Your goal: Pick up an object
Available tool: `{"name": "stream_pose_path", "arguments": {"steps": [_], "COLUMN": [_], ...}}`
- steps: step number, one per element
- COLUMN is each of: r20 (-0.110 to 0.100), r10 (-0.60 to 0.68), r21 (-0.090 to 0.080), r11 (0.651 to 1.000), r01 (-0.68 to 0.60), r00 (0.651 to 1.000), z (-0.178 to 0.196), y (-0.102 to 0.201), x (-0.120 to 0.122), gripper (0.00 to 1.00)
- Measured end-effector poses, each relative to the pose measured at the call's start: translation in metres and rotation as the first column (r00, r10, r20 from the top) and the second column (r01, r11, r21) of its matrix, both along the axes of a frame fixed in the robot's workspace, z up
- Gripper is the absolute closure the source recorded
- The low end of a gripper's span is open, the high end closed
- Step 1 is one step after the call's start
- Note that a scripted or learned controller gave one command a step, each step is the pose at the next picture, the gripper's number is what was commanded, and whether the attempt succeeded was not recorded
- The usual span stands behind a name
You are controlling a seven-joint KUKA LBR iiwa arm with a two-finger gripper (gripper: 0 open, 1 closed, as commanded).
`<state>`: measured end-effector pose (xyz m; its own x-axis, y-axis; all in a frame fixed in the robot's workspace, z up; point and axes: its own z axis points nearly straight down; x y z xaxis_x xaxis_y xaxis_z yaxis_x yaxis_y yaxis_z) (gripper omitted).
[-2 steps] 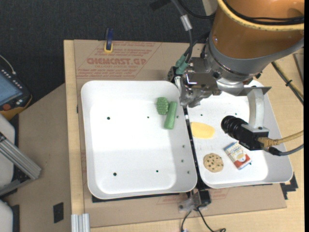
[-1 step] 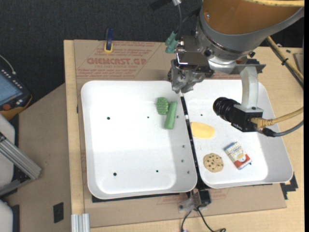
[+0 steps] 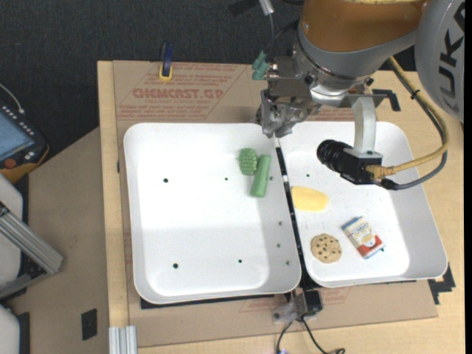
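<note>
Grey and orange metal of the KUKA arm (image 3: 369,21) takes up the upper right, reaching in over the far edge of the bench. Beneath it a brown cardboard sheet (image 3: 184,87) printed with red lettering carries the two shallow white bins side by side. The left bin (image 3: 192,227) is the wider-looking one; the right bin (image 3: 413,220) touches it along a shared middle rim. The gripper (image 3: 277,127) hangs over the far end of that rim, just beyond the green pieces, with nothing seen between its fingers; whether they stand wide or narrow I cannot tell. A black cylindrical camera unit (image 3: 343,161) on a grey bracket juts out over the right bin.

In the left bin, near its right wall, a green toy vegetable (image 3: 254,169) lies: a knobbly head touching a smooth stalk. In the right bin a yellow banana-like piece (image 3: 310,198) lies near the middle rim, a small blue, white and red carton (image 3: 362,237) sits further right, and a chocolate-chip cookie (image 3: 325,248) rests between them toward the near wall.
</note>
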<state>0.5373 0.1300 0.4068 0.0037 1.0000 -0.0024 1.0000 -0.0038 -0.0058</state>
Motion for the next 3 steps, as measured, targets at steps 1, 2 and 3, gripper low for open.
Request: {"name": "stream_pose_path", "arguments": {"steps": [1,2,3], "r20": [0.011,0.014,0.005], "r10": [0.005,0.005,0.002], "r21": [0.004,0.004,0.001], "r11": [1.0,1.0,1.0], "r01": [-0.005,-0.005,-0.002], "r00": [1.0,1.0,1.0], "z": [0.033,0.075,0.01], "y": [0.011,0.024,0.031], "x": [0.001,0.043,0.115], "gripper": [1.0,1.0,1.0]}}
